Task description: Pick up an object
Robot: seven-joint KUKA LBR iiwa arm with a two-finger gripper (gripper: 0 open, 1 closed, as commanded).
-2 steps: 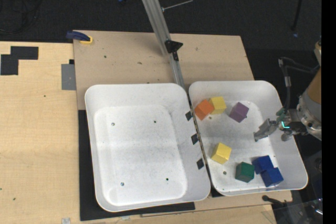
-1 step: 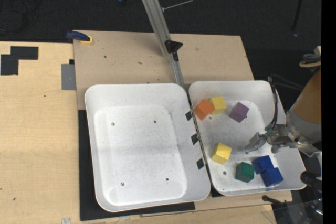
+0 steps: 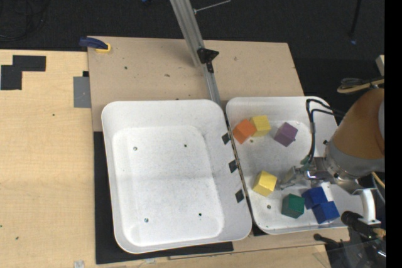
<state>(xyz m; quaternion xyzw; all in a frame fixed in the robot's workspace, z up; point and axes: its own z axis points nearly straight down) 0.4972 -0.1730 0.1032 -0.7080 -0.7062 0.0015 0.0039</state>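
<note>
The right bin point(image 3: 270, 108) holds several blocks: an orange one point(image 3: 244, 130), a yellow one point(image 3: 261, 125) beside it, a purple one point(image 3: 286, 134), a second yellow one point(image 3: 266, 182), a green one point(image 3: 292, 206) and a blue piece point(image 3: 320, 203). My gripper point(image 3: 295, 177) reaches in from the right, low over the bin floor. Its tips lie just right of the lower yellow block and above the green one. Nothing shows between the fingers, and their spread is too small to read.
The left bin point(image 3: 166, 176) lies beside the right one, joined by black clips. A slanted aluminium rail point(image 3: 185, 16) rises behind the bins. The arm's orange band point(image 3: 362, 128) and black cables overhang the right bin's far right side.
</note>
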